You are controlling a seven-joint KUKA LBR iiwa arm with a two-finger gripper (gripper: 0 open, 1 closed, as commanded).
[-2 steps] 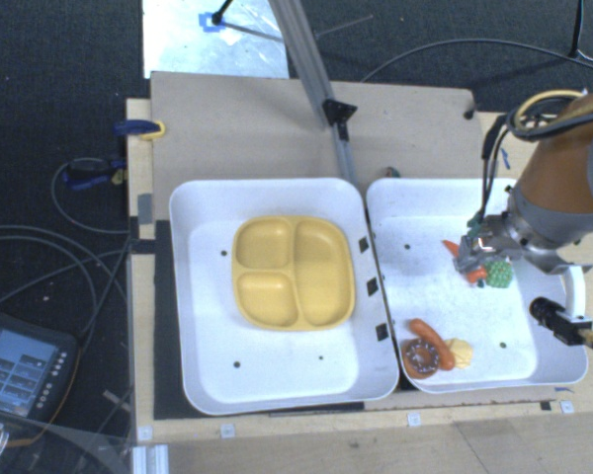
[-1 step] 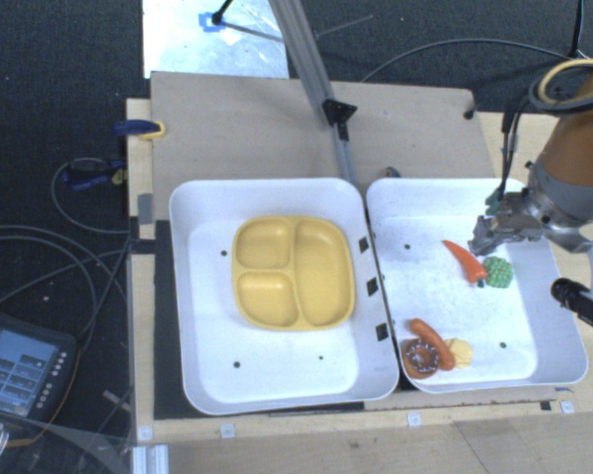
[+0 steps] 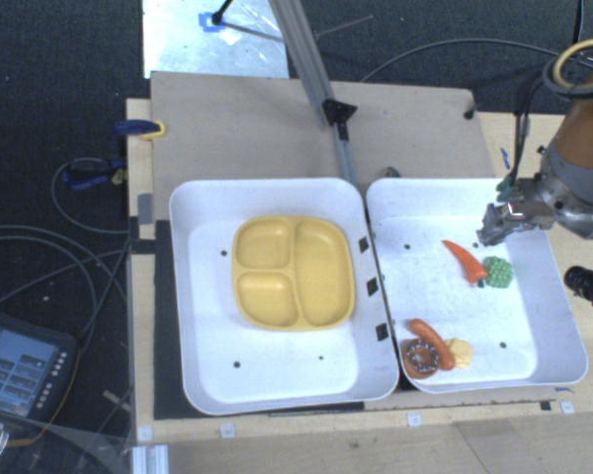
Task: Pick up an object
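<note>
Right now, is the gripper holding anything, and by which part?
Nothing is held. The gripper hangs above the right bin, apart from the orange carrot and green broccoli below it.

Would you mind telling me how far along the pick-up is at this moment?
Done: the claw has been brought over the right bin, near its far edge. In hand: nothing visibly gripped. Left: the grasp and lift. The orange carrot and green broccoli lie just below the claw; the sausage, doughnut and small yellow piece sit near the front edge.
</note>
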